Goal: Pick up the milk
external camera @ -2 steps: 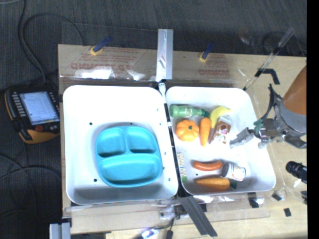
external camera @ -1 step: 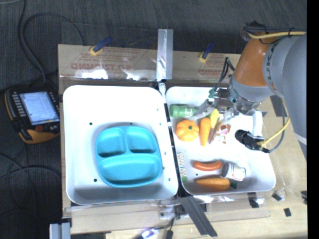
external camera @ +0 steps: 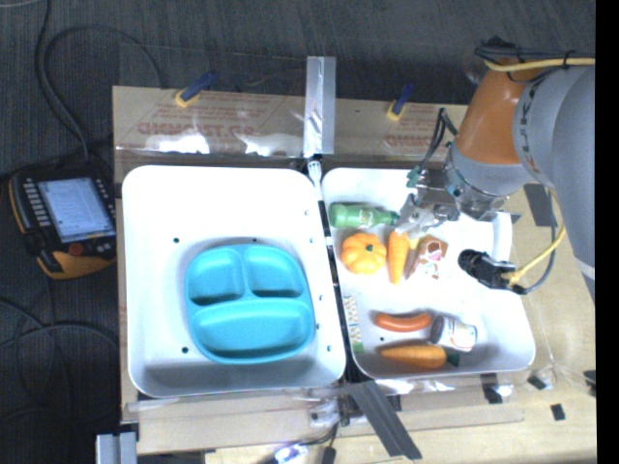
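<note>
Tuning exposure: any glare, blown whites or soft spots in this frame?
Camera view: right bin's white floor looks washed out, glare on the plastic sheet behind the bins, soft shadow around the blue tray; pincer area is slightly soft.

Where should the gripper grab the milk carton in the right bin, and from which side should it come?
Grip the milk across its narrow sides, coming straight down from above. It appears to lie tilted in the right bin, with the upright-lying carrot close against its left, so closing across that gap looks tight; the bin's bare floor to its right gives more room. The gripper hovers just above it.
</note>
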Robot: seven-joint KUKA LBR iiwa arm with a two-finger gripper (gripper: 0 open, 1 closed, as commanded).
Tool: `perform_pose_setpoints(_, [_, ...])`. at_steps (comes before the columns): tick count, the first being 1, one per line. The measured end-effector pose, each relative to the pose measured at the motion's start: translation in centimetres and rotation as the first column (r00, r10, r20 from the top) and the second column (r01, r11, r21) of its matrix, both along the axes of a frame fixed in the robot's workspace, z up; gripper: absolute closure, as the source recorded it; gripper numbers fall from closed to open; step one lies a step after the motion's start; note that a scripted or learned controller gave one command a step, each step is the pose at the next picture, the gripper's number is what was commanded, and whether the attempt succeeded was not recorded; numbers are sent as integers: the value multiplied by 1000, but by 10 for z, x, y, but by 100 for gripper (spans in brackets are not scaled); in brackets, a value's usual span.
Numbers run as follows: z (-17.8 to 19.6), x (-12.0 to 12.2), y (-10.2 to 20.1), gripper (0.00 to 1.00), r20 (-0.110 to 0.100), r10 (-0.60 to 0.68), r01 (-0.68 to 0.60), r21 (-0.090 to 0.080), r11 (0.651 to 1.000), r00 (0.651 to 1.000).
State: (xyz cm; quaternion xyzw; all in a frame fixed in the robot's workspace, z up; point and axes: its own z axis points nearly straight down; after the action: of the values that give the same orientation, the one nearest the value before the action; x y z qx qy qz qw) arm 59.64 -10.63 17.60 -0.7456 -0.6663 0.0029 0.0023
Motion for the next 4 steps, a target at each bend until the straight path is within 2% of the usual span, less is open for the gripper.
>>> perform_pose_setpoints(1, [-23, 8, -7, 100, 3, -233, 233, -2, 972, 972])
perform_pose_setpoints(2, [55, -94, -56, 100, 3, -230, 230, -2, 973, 973])
perform_pose_setpoints(3, [105, -107, -100, 100, 6, -585, 585, -5, 811, 811])
perform_pose_setpoints(4, [240, -91, -40, 100, 9, -854, 854, -4, 521, 521])
